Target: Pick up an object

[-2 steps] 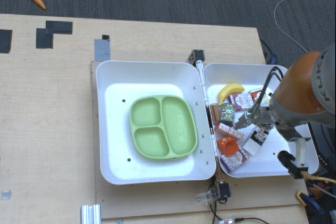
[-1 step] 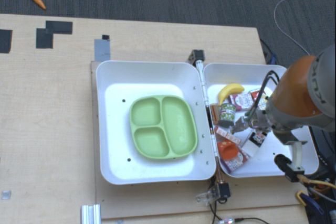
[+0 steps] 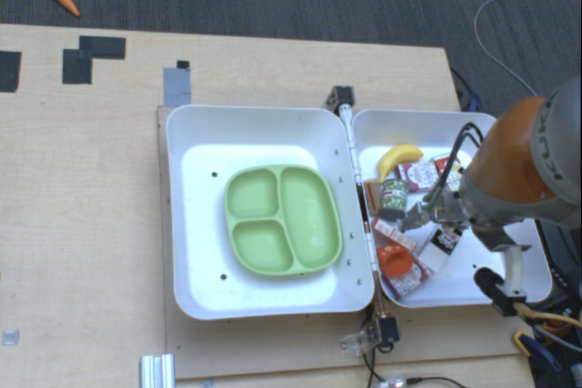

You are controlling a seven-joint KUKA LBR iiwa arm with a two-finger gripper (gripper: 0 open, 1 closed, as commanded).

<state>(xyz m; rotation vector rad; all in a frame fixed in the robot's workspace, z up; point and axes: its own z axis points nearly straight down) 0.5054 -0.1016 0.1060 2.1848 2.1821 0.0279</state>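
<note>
Your likeliest target is the loose heap of small packets and toys in the right white bin, right of centre in the frame: a yellow plastic banana, a green-labelled can and an orange-red packet. The gripper sits low over the heap's right side, so the items lie left of it. You cannot tell its finger spread. The green three-compartment plate lies in the left bin.

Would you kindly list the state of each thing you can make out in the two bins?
Green tray: lying flat in the left bin, compartments bare.
Banana: lying in the right bin, near its far wall.
Green can: among the clutter, beside the divider.
Orange item: at the near end of the pile.
Arm: over the right bin.
</note>
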